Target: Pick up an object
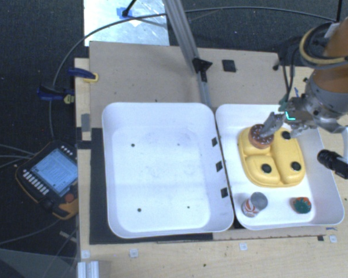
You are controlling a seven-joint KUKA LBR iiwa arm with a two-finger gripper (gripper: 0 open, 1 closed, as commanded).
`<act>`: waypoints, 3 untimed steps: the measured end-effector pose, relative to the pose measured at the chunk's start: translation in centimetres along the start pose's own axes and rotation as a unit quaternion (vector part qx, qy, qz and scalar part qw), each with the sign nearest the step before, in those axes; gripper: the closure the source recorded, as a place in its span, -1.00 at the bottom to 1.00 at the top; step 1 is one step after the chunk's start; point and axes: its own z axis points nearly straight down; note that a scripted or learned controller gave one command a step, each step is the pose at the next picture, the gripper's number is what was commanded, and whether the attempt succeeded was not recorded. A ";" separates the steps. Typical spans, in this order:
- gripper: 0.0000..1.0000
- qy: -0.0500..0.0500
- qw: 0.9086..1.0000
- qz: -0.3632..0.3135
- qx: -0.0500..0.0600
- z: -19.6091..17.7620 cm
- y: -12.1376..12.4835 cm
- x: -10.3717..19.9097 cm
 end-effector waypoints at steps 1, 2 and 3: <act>-1.00 0.000 1.000 0.000 -0.001 -0.1 0.0 0.0; -1.00 0.000 1.000 0.001 0.001 4.5 0.5 0.8; -1.00 0.000 1.000 0.002 0.000 8.8 0.3 0.9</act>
